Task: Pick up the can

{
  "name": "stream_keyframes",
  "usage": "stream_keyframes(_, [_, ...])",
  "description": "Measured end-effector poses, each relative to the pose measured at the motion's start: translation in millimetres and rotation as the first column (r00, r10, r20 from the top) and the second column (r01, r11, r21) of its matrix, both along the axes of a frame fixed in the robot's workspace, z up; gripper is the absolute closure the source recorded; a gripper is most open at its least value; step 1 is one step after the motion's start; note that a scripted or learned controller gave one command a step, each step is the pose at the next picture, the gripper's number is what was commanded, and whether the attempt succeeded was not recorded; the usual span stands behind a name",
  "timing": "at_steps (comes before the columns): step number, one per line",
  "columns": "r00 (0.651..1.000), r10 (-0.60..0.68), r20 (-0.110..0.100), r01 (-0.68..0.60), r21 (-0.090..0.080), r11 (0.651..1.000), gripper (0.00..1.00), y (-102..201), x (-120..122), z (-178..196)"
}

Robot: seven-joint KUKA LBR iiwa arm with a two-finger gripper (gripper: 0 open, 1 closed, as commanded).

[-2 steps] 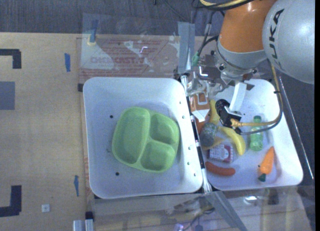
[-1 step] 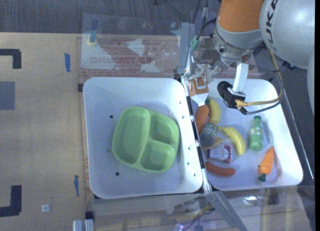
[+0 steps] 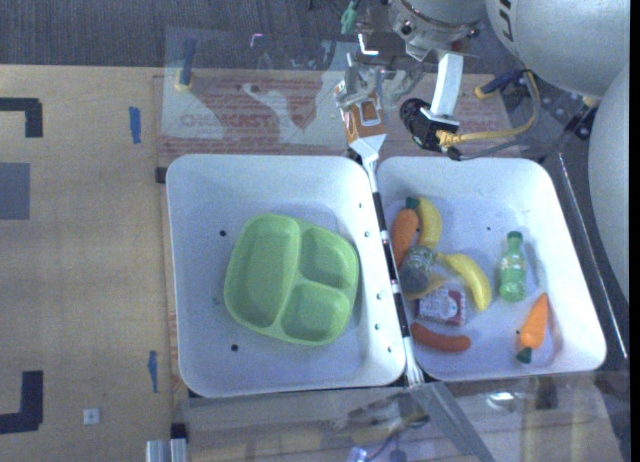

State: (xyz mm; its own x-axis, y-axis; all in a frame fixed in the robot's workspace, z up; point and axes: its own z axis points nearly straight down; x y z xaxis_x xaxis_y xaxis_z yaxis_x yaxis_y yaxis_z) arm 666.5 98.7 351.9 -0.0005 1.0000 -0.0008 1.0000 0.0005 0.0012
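hand (image 3: 365, 100) hovers above the far rim between the bins, fingers' gap unclear; can (image 3: 418, 271) lies in right bin (image 3: 560, 210)

green plate (image 3: 291, 279); bananas (image 3: 468, 277), carrots (image 3: 534, 324), bottle (image 3: 512, 267)

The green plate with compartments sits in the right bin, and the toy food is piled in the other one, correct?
Not quite. The camera view shows the green plate in the left bin. The toy food, such as the bananas and the carrot, lies in the right bin.
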Motion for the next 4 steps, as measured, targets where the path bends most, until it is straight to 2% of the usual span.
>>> stream_keyframes(1, [0.996, 0.092, 0.001, -0.092, -0.001, 0.996, 1.00, 34, 0, 59])
stream_keyframes(2, [0.987, 0.159, 0.003, -0.159, -0.001, 0.987, 1.00, 24, -18, 84])
stream_keyframes(3, [0.968, 0.250, 0.003, -0.250, -0.001, 0.968, 1.00, 60, 0, 84])
stream_keyframes(4, [0.939, 0.343, -0.002, -0.343, 0.000, 0.939, 1.00, -41, 0, 84])
